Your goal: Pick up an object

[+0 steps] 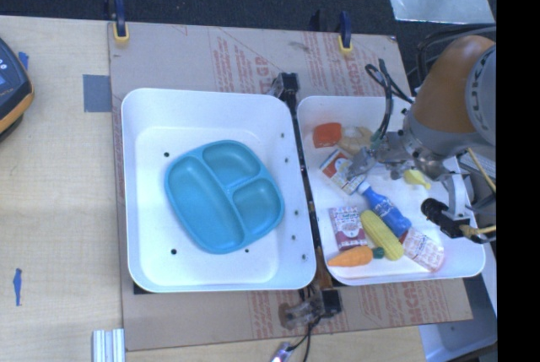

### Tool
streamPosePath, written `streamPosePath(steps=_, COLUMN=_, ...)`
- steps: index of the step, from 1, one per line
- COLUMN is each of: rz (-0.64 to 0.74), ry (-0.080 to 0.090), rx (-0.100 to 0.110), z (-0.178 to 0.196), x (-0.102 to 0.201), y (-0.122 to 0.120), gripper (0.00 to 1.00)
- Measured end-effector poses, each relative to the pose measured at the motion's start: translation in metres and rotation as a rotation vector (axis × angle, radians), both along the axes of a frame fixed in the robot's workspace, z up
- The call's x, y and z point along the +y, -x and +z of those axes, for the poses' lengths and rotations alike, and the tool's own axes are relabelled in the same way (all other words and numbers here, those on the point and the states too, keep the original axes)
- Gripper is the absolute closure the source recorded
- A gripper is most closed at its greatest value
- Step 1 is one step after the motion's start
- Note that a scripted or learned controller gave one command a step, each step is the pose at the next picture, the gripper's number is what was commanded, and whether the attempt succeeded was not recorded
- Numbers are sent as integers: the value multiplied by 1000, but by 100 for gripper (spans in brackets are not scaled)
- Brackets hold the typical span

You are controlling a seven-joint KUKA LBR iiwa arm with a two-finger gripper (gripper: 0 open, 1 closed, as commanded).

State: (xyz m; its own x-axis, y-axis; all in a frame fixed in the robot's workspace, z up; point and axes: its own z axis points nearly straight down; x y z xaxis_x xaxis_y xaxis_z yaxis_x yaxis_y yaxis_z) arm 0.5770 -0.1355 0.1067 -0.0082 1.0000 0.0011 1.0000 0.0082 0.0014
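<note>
Two white bins sit side by side on the bench. The left bin (135,183) holds a blue divided plate (224,196); the right bin (472,266) holds a scatter of small things, and any of them would do for the task.

The arm (456,99) reaches in from the right and hangs over the upper part of the right bin, its gripper (371,159) low among the clutter. Whether the fingers are spread or pinched cannot be told — the wrist and cables cover too much, and nothing can be seen caught between them.

Nearest the gripper is a small red-and-white packet (337,169), just to its left, with an orange-red block (327,134) up and to the left of it against the far wall. Below the gripper, toward the near edge, lie a blue bottle (386,210) and a yellow corn cob (381,235) — both long things, both slanting from upper left to lower right, close beside each other. A second red packet (346,225) sits left of the corn, and a toy carrot (351,257) lies nearly level below it.

The packet looks the closest target; for the bottle, the fingers would probably have to close across that slant rather than along it.
</note>
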Motion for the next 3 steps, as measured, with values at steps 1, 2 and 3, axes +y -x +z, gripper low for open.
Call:
streamPosePath(steps=1, rz=-4, ry=1, rx=6, z=-16, x=36, y=51, gripper=0)
streamPosePath(steps=2, rz=-5, ry=1, rx=3, z=-15, x=40, y=-25, gripper=0)
streamPosePath(steps=3, rz=-4, ry=1, rx=4, z=-15, x=42, y=-77, gripper=0)
